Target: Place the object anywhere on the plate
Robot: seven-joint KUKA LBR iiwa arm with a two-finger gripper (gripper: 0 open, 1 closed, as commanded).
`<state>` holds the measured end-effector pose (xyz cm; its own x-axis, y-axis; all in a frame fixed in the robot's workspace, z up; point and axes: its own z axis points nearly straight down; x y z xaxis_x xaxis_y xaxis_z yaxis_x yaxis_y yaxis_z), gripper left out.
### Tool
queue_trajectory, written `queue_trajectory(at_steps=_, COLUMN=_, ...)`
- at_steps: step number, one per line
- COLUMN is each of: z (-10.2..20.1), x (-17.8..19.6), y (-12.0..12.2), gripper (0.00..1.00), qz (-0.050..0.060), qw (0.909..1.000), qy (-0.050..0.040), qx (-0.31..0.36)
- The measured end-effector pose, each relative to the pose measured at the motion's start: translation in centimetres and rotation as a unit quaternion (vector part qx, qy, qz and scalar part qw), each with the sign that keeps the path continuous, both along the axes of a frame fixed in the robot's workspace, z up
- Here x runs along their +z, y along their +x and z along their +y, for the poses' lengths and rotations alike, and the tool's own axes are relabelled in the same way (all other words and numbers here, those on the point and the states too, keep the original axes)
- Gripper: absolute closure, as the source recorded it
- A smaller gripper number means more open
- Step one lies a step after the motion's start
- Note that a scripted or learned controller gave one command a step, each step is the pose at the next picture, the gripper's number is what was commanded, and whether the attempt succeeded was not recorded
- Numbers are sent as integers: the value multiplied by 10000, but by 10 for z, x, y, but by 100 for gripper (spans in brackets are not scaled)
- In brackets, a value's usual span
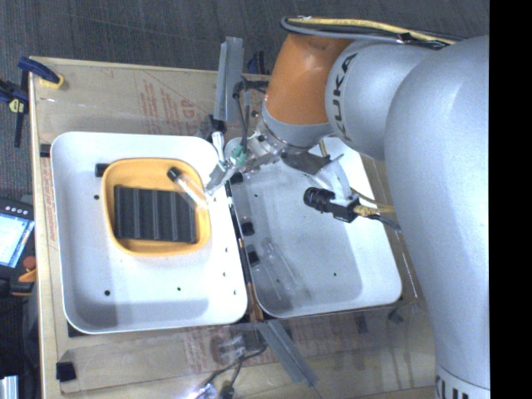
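Note:
The plate (125, 173) is yellow-orange with a dark ridged middle and lies in the left bin (125, 298). A clear tube-like object with a black end (188, 186) lies slanted across the plate's upper right corner, its black end toward the plate's middle. My gripper (221, 169) hangs over the divide between the bins, just right of the object's near end and close to the plate's rim. Whether it touches the object is hard to tell. The orange wrist band (303, 77) and grey arm rise behind it to the right.
The right bin (332, 281) lies under the arm, with a faint clear item (278, 268) on its floor. Small black fittings (248, 228) sit along the divide. Blue clamps (40, 71) and a screen device (12, 241) stand at the bench's left edge.

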<state>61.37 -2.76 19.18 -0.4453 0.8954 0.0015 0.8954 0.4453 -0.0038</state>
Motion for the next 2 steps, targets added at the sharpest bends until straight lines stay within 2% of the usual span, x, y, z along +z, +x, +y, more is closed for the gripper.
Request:
queue_trajectory(at_steps=1, z=-31, x=0, y=21, gripper=0, qz=-12, qw=9999, qy=-7, qx=-123)
queue_trajectory(at_steps=2, z=-31, x=11, y=21, gripper=100, qz=-15, qw=9999, qy=-10, qx=-110)
